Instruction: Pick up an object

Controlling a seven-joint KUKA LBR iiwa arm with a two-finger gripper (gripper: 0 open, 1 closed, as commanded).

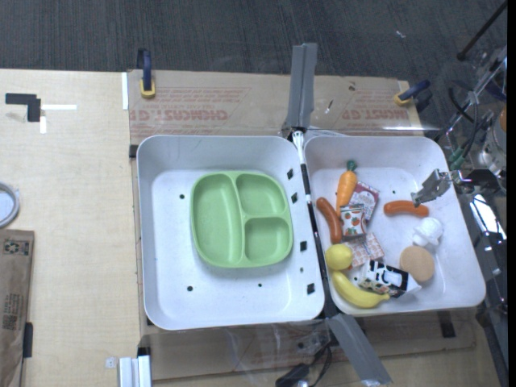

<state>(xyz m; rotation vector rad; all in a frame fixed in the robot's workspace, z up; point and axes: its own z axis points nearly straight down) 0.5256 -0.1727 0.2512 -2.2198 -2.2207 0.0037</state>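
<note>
My gripper (430, 189) hangs over the right side of the right bin (451, 297), coming in from the right edge. Just below its tip lies an orange sausage (405, 209); I cannot tell whether they touch. A white lumpy object (427, 232) and a tan round bun (417, 264) lie in front of the sausage. Further left are a carrot (347, 185), a red hot dog (329, 218), two small printed packets (355, 216), a lemon (339, 256), a banana (355, 291) and a black-and-white cow-print piece (387, 276).
The left bin (161, 240) holds a green divided plate (240, 218). A grey divider post (302, 87) stands behind the seam between the bins. Clamps (146, 83) sit on the cardboard at the back. A tape roll (4, 205) lies at the far left.
</note>
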